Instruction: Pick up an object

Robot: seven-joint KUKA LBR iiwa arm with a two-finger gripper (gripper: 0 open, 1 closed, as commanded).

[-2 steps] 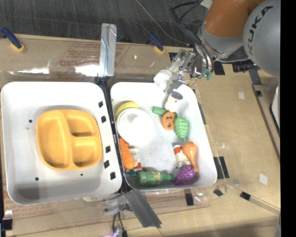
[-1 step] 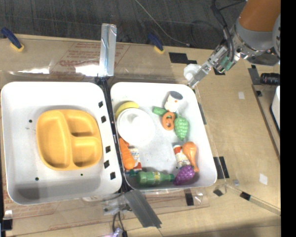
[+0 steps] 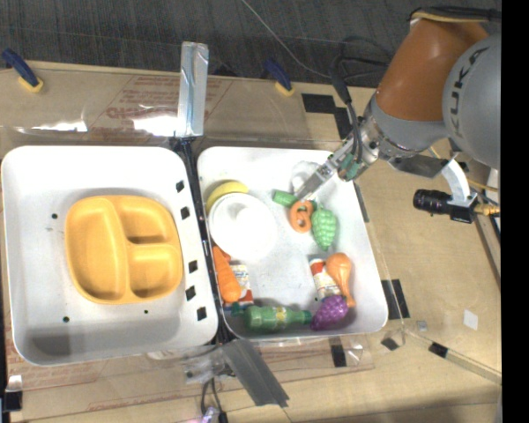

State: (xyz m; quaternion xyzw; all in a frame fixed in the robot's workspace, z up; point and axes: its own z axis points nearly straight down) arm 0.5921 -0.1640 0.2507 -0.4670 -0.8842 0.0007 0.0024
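Two shallow white bins are seen side by side on the bench: the left bin (image 3: 18,236) and the right bin (image 3: 286,276). One arm (image 3: 441,69), grey with an orange band, is reached in from the right, and part of the maker's name, "KUK", can be read on its grey casing. One yellow divided tray (image 3: 123,245) is held in the left bin. In the right bin, one white bowl (image 3: 242,223) is set over a yellow dish (image 3: 220,189), with one toy carrot (image 3: 225,276) just below it. One green bottle (image 3: 269,317) is laid along the near wall, touching one purple grape bunch (image 3: 332,311). One orange drumstick-shaped toy (image 3: 339,273) lies beside one small white bottle (image 3: 320,280) whose label is too small to read. One green grape bunch (image 3: 324,227) and one small orange toy (image 3: 300,214) lie just below the gripper (image 3: 310,183), which is lowered over the bin's far right part. Whether it is wide or narrow cannot be told. Faint red printing on the plastic sheet (image 3: 132,104) behind the bins is illegible.
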